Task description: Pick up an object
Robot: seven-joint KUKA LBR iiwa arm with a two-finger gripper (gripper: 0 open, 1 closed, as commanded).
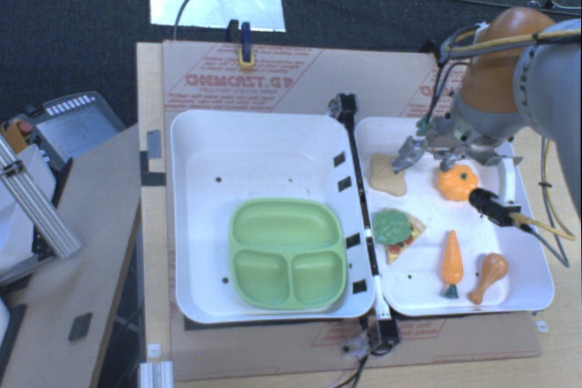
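Gripper low in right bin, state unclear, nothing visibly held, hanging just above the cookie by the divider, which looks like its target, with pumpkin beside.

Bright even overhead light, soft shadows, glare on white bins, slightly soft focus

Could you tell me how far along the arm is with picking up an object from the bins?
Done: the arm has reached over the right bin, and its end effector sits low just above the beige flat piece. In hand: nothing visible yet; no item is seen held. Left: the grasp and lift. The orange pumpkin-like toy, carrot, pizza slice and drumstick lie in that bin; the green tray lies in the left bin.
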